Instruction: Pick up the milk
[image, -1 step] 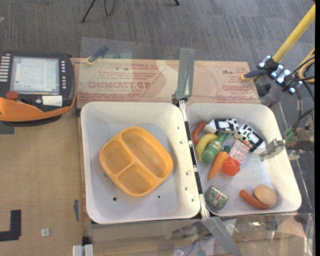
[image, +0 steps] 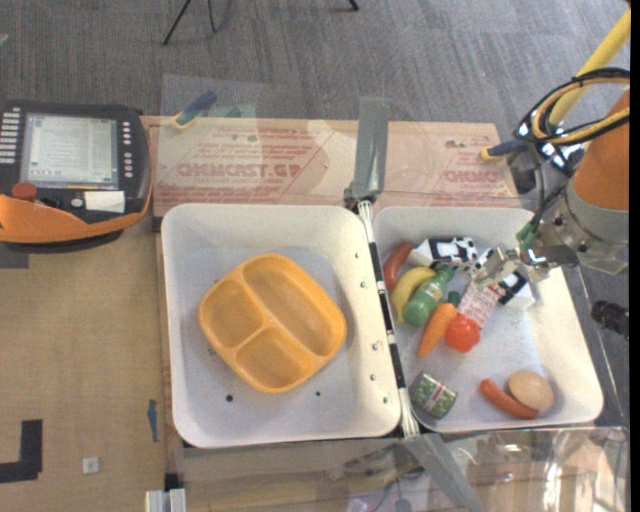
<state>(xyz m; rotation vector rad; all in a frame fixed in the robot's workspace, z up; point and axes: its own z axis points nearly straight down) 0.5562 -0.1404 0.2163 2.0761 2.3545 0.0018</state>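
Arm enters from the right side, its orange band (image: 607, 165) at the upper right above the grey wrist (image: 572, 232). Yellow and black cables (image: 575, 95) loop over the wrist housing. Gripper (image: 503, 268) extends leftward and down over the right bin (image: 585, 345), near that bin's far edge. Finger position cannot be determined at this resolution.

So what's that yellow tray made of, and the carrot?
The yellow tray looks like moulded plastic: one even colour, rounded rims, a soft matte sheen. The carrot seems to be toy plastic too, smooth and evenly orange, though the picture is too small to be sure.
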